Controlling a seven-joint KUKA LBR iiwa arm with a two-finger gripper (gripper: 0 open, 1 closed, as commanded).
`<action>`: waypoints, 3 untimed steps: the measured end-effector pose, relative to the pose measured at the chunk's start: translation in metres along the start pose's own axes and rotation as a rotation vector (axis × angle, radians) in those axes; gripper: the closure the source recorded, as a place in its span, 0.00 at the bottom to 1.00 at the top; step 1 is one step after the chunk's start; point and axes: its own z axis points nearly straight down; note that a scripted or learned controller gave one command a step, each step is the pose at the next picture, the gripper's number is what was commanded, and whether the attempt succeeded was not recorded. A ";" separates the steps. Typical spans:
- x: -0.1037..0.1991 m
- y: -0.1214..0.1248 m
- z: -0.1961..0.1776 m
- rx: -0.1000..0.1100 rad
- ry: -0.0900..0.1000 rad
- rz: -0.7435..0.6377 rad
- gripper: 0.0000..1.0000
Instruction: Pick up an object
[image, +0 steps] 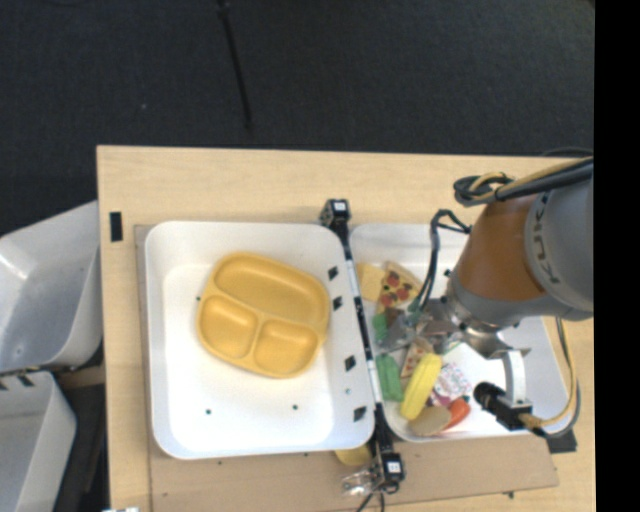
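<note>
Left bin (170, 420): holds one yellow divided plate (263, 315), lying flat, set toward the far side. Bare white floor surrounds it on all sides, with the most open room along the near wall.

Centre divider (352, 300): the two bin walls meet here, with clips along the rail. Items in the right bin crowd against it.

Right bin (400, 238): a clutter of small objects near the divider, including a green piece (386, 375), a yellow corn-shaped toy (421, 386) and a printed packet (397, 287). Any of these is a candidate for the pick.

Gripper (418, 330): low over this clutter, just far of the corn toy. Whether its jaws are open or closed cannot be determined.

Judgement: descend vertically on a single item, clear of the divider wall; neighbours touching one another risk a double or slipped grasp. Lift straight up.
</note>
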 end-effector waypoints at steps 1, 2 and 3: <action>-0.042 -0.033 0.029 -0.009 -0.004 0.008 0.00; 0.036 -0.032 -0.076 -0.013 -0.001 -0.003 0.00; 0.073 -0.032 -0.189 -0.019 -0.001 -0.003 0.00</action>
